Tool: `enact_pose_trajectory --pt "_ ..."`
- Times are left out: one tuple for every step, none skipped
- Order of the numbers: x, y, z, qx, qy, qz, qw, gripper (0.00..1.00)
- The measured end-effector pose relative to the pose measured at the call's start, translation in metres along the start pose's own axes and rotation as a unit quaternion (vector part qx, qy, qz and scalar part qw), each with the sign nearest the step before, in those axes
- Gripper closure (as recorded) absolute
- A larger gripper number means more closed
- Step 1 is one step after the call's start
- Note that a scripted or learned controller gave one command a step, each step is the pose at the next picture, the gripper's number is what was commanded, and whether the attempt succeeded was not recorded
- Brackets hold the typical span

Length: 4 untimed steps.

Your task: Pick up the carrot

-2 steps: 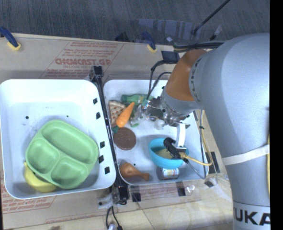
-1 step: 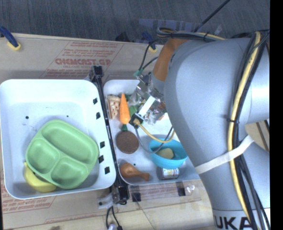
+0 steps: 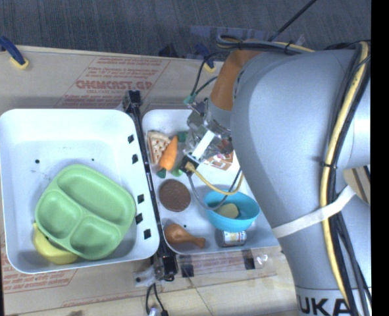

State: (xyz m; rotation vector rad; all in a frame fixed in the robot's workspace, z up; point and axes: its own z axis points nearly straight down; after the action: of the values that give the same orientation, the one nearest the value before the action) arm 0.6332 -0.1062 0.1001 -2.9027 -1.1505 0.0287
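Two white bins sit side by side on the worktop (image 3: pixel 108 78), and the carrot (image 3: pixel 169 154) lies in the right bin (image 3: pixel 164 118), near its upper left corner. The claw (image 3: pixel 193 151) hangs just to the carrot's right, very near it or touching; whether it is open or closed I cannot tell from here. The carrot rests against a waffle-like piece (image 3: pixel 156 145) on its left, with a brown disc (image 3: pixel 175 195) below it, then a drumstick (image 3: pixel 183 236), a blue bowl (image 3: pixel 231 209) and a small can (image 3: pixel 233 237). The left bin (image 3: pixel 23 137) holds a green divided tray (image 3: pixel 85 209) over something yellow (image 3: pixel 49 250). The worktop is printed cardboard, dark floor behind. The carrot's long axis runs tilted, upper right to lower left, with its green end at the lower left.
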Motion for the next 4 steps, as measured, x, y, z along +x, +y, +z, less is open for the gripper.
enact_pose_trajectory --pt "0.0 0.0 0.0 0.0 0.0 -0.001 1.0 0.0" --pt "0.011 -0.004 0.009 -0.005 0.002 0.104 0.9946 0.0" --pt "0.037 -0.061 -0.093 -0.008 0.006 0.206 0.9786 0.0" --pt "0.062 -0.049 -0.091 -0.009 0.004 0.266 0.9638 0.0"
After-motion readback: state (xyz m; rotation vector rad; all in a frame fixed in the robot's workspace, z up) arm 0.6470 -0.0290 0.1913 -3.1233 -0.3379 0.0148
